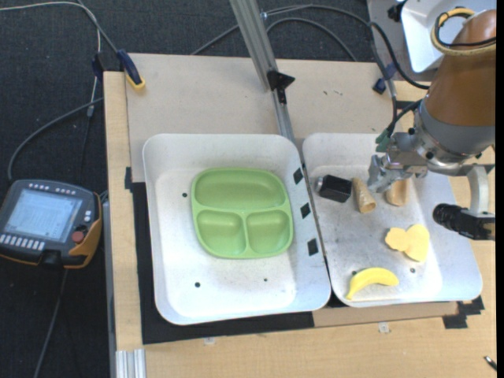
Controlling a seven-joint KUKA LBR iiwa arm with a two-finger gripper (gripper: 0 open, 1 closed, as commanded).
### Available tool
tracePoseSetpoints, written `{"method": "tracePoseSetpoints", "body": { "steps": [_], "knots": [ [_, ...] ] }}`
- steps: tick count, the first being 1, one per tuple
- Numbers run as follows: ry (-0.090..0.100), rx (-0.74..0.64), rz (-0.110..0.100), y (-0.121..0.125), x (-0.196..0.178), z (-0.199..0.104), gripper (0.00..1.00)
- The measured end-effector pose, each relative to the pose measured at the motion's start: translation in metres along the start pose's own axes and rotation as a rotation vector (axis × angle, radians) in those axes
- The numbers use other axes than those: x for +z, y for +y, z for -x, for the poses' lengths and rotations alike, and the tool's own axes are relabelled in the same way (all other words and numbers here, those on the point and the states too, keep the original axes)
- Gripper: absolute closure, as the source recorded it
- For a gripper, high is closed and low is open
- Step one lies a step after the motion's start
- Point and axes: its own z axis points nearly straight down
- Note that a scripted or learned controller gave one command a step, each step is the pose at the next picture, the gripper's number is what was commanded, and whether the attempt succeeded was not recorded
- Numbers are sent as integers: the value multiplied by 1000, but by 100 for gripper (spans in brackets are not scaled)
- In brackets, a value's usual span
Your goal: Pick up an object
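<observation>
Left bin: white and shallow; bears a green divided plate with three compartments, all bare.
Right bin: white and shallow; holds every loose object.
Black block: far-left part of the right bin, just beside the tan cylinder.
Tan cylinder: lies tilted, just left of the gripper tip.
Gripper: hangs low over the far part of the right bin, between the tan cylinder and a tan block.
Jaw state: cannot tell; the tip is too small and cluttered to read.
Yellow flat piece: mid bin, nearer the camera, apart from the gripper.
Banana: near edge of the right bin, well apart from the gripper.
Step in hand: judged to be the approach; no object seen between the fingers.
Next move calls for: centring on one tan piece, closing squarely, then lifting straight.
Risk: neighbouring pieces crowd the tip and may be nudged.
</observation>
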Motion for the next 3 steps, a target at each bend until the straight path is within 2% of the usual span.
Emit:
{"method": "tracePoseSetpoints", "body": {
  "steps": [1, 2, 3],
  "knots": [
    [1, -1, -1, 24, 6, -59, 100],
    [1, 0, 0, 43, 5, -107, 100],
    [0, 1, 0, 72, 23, -152, 100]
  ]
}}
